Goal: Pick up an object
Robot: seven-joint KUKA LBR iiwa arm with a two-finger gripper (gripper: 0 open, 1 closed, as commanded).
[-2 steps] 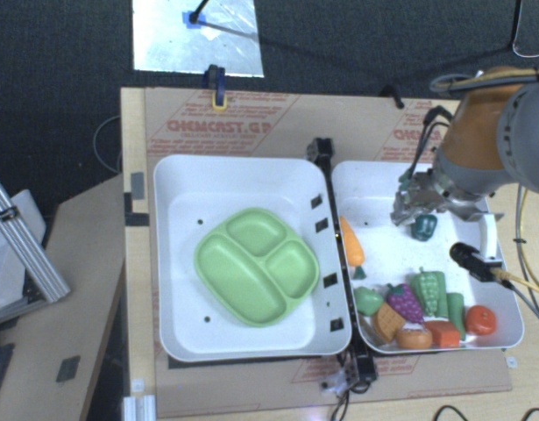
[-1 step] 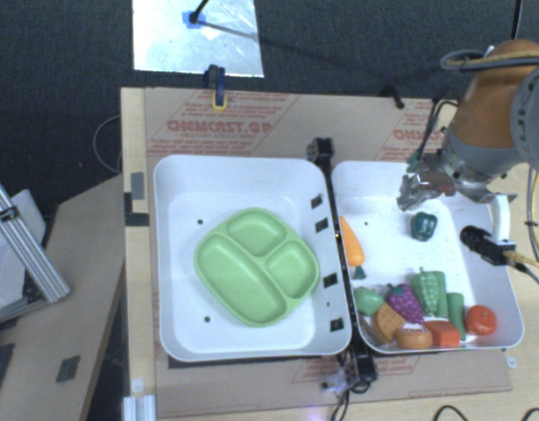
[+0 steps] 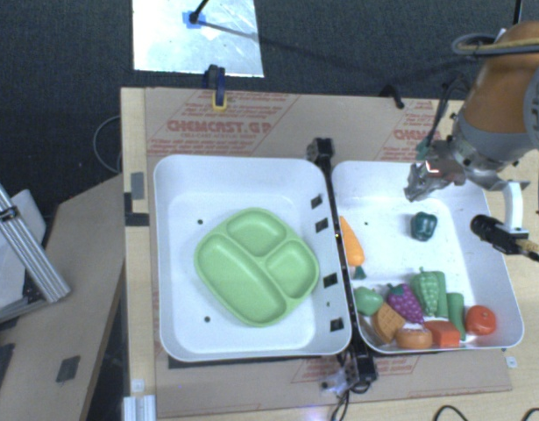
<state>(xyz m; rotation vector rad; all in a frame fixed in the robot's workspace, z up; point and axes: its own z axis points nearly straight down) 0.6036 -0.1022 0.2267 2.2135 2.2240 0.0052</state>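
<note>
Looking down on the surface (image 3: 251, 112): 2 white bins side by side. Left bin (image 3: 177, 235): 1 green divided plate (image 3: 256, 266), centred. Right bin (image 3: 506, 296): toy food heaped along the near edge, where its slope would gather it; 1 carrot (image 3: 351, 244) against the left wall; 1 dark teal object (image 3: 423, 225) alone mid-bin, the likeliest pick. Gripper (image 3: 421, 185) hovers just beyond it; whether the fingers are spread or closed, cannot tell.

Dark carpet floor (image 3: 59, 51), wooden bench (image 3: 251, 117)
</note>
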